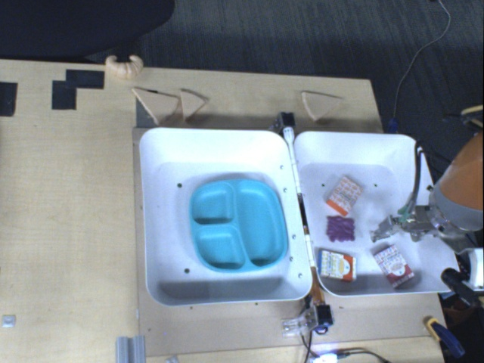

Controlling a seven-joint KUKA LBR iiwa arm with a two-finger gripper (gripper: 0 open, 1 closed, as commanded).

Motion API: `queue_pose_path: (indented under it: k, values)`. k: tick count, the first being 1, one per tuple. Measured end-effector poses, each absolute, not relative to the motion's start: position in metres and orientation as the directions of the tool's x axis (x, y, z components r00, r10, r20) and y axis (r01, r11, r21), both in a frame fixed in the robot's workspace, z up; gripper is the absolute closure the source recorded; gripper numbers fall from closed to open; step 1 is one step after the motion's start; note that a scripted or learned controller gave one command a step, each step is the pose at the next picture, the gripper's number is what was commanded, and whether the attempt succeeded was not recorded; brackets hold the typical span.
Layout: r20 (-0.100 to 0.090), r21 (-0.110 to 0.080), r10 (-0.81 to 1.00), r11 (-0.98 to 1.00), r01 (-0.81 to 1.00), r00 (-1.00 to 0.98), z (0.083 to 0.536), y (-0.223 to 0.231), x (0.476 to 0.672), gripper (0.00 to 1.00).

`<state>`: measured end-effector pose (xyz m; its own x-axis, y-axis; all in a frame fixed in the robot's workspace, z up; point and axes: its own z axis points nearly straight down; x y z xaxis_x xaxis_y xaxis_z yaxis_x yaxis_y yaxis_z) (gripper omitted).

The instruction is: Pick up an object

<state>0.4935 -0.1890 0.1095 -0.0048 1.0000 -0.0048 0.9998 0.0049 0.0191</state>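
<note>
The right bin holds several small items. A pale orange-and-white packet lies near its middle, a purple crinkled piece just below it, a small carton with an orange label at the front left, and a red-and-white packet at the front right. My gripper hangs at the bin's right side, just above the red-and-white packet and right of the purple piece. Nothing shows between its fingers.
The left bin holds a blue divided tray. The orange-banded arm comes in from the right over the right bin's rim. A cable hangs along the arm. Wooden bench surrounds both bins.
</note>
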Motion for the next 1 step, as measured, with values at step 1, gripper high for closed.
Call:
queue_pose_path:
  k: [1]
  values:
    - [-0.005,0.023,1.000,0.007,1.000,-0.007,0.1204,-0.1884,0.4953,1.00]
